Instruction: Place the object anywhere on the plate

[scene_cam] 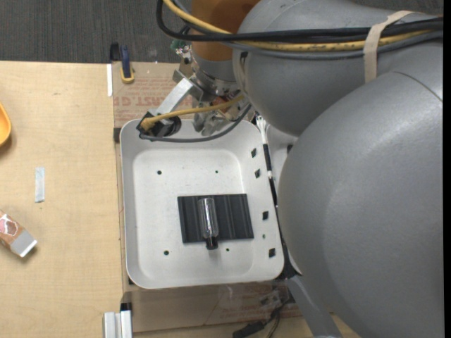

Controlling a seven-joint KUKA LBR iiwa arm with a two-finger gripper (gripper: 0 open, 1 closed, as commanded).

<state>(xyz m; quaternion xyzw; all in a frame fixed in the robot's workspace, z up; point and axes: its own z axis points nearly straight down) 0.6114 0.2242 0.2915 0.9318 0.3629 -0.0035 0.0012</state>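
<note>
The arm (pixel 366 167) bulks nearest the camera, its smooth, rounded grey shells covering the right half of the view. Black and yellow cables (pixel 282 37) run across its upper shell, held by a pale strap, and an orange band (pixel 225 5) shows at the top where the arm narrows toward the wrist. Below the wrist the gripper (pixel 208 115) hangs over the far rim of the white bin, a cluster of metal parts with a yellow cable and a black loop just beside it; whether the fingers are spread or pressed together cannot be told from here.

Under the arm lies the shallow white bin (pixel 148 259), a rounded-corner plastic tray with small dark holes in its floor and slots along its right wall. Near the middle of its floor rests the plate (pixel 232 217), a flat, dark, rectangular slab with ridges running across its surface. The object (pixel 209 220), a slim shiny cylinder with a dark tip at its near end, lies along the plate's middle, its tip reaching just over the near edge.

The bin sits on a pale wooden desk (pixel 63 132). On the desk's left lie a small grey strip (pixel 39 185), a reddish and grey packet (pixel 15 236) and an orange edge (pixel 4 125).
</note>
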